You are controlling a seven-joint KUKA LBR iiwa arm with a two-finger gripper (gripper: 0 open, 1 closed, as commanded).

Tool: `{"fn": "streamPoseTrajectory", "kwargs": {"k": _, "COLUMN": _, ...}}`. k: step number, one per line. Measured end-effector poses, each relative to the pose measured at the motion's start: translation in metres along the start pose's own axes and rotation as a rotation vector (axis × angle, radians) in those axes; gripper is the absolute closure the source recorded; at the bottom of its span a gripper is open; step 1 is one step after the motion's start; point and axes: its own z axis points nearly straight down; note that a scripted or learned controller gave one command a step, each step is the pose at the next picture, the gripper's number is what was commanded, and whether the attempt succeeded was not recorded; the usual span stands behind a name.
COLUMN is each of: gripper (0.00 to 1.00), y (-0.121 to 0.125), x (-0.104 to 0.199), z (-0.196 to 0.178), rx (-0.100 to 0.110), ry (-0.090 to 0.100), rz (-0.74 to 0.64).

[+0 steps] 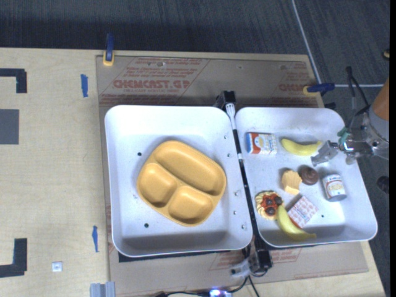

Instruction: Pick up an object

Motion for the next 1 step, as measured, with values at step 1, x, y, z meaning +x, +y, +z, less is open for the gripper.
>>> {"fn": "streamPoseTrajectory", "kwargs": {"k": 1, "gripper": 0.00, "y": -0.0116, "x": 0.0424, "z": 0.0616, "rx": -0.013, "ry": -0.002, "rz": -0.001}}
